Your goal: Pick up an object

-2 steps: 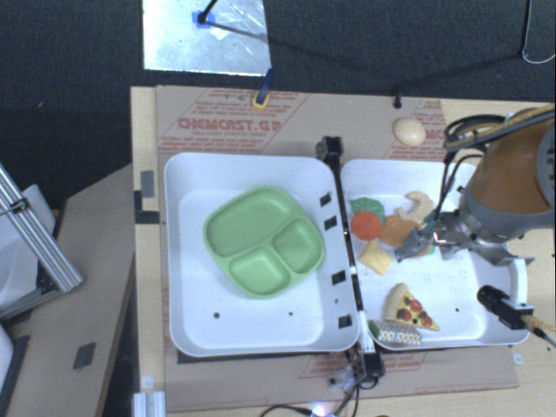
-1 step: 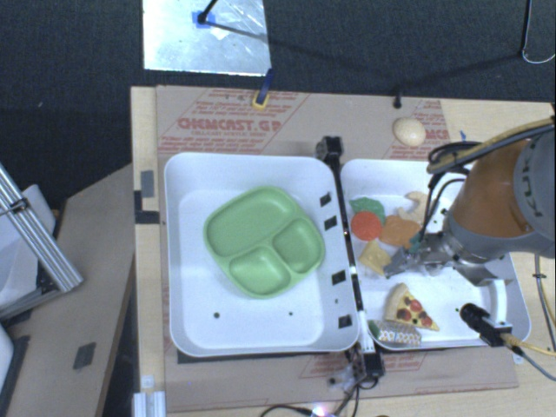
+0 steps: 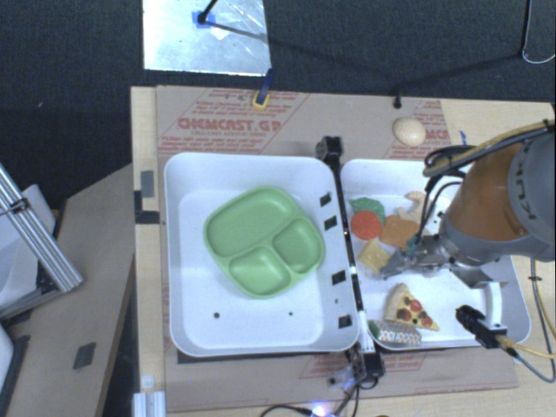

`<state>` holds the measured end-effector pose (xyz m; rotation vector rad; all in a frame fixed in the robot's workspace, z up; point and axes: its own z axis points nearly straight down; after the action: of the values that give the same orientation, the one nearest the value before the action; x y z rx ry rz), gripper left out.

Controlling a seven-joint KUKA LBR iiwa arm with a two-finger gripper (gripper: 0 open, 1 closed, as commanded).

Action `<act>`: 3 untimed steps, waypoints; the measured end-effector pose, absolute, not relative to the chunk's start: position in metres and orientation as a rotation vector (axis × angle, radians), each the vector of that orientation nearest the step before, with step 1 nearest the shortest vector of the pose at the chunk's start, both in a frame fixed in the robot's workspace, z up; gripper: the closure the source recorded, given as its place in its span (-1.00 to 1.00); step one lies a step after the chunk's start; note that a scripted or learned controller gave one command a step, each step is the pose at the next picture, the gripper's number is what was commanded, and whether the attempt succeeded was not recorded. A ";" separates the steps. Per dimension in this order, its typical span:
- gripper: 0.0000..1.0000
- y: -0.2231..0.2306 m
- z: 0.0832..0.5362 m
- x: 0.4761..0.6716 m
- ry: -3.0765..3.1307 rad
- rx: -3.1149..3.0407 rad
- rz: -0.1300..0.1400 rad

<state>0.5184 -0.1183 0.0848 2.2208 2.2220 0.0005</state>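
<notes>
White plastic forms the two shallow bins seen side by side on the bench (image 3: 217, 115). In the left bin (image 3: 187, 311) a green divided plate (image 3: 263, 240) is seen lying flat near the middle. The right bin (image 3: 512, 320) carries small toy foods: a red round piece (image 3: 366, 225) with a green leafy piece (image 3: 368, 206) just behind it, an orange-brown piece (image 3: 400, 229), a pale yellow wedge (image 3: 374, 255), and a pizza slice (image 3: 409, 308) nearer the front wall. A speckled flat item (image 3: 396, 334) is seen at the front rim. The gripper (image 3: 401, 266) is lowered into the right bin just beside the yellow wedge, above the pizza slice; whether the jaws are released or clenched cannot be told, and nothing is seen held. A cream egg-shaped object (image 3: 409, 130) rests on the bench behind the bins.
</notes>
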 end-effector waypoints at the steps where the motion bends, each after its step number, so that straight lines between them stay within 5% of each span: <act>1: 1.00 -0.118 0.096 0.519 2.221 2.219 0.003; 3: 1.00 -0.121 0.202 0.528 2.223 2.213 0.004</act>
<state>0.5280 -0.1207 0.2023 2.2131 2.2229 0.0044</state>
